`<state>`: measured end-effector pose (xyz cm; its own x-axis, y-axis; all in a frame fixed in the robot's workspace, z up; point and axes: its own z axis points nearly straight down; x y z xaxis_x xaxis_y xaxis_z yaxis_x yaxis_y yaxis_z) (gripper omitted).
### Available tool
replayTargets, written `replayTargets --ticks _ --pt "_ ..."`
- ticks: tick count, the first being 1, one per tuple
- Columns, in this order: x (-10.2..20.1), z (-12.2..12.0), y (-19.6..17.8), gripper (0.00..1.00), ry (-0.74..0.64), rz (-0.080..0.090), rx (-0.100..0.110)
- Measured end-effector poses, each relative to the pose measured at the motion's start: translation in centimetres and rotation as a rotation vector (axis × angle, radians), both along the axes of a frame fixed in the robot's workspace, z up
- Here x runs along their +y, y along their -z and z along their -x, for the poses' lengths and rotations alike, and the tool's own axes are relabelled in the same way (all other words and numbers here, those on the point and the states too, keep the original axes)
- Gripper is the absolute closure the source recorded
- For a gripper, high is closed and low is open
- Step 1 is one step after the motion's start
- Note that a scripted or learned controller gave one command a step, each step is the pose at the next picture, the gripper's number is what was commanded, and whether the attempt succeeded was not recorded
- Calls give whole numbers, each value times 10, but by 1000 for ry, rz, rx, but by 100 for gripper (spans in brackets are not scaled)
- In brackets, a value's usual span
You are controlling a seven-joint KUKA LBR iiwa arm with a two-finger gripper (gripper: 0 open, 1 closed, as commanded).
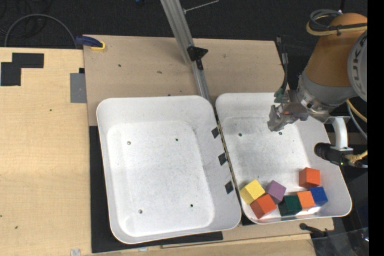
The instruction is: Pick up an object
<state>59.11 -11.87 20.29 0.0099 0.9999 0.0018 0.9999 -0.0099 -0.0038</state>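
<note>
Where the right bin (240,106) meets its near edge, we record 7 blocks clustered toward the near right corner. From the left of the cluster: a yellow block (253,190), a red-orange block (263,205) just in front of it at the rim, a purple block (276,190), a dark green block (290,205), an orange block (306,199) and a blue block (318,195). These 6 lie touching or just beside one another along the near edge. A 7th, a red block (309,177), sits slightly apart behind the orange and blue ones, near the right edge.

We note the gripper (278,123) over the far half of the same bin, well apart from the cluster and carrying none of the blocks. From this angle we cannot tell how its claw stands. Above it, the arm (333,63) shows its orange band and grey wrist at the bench's right side.

We find the left bin (120,108) alongside, its right edge joined to the right bin by 3 dark clips (222,159). An aluminium rail (174,12) leans across the far part of the bench (138,69).
</note>
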Motion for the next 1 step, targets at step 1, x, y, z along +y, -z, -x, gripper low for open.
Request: replayTargets --ticks 1 --pt "-33 21 23 100 -7 2 3"
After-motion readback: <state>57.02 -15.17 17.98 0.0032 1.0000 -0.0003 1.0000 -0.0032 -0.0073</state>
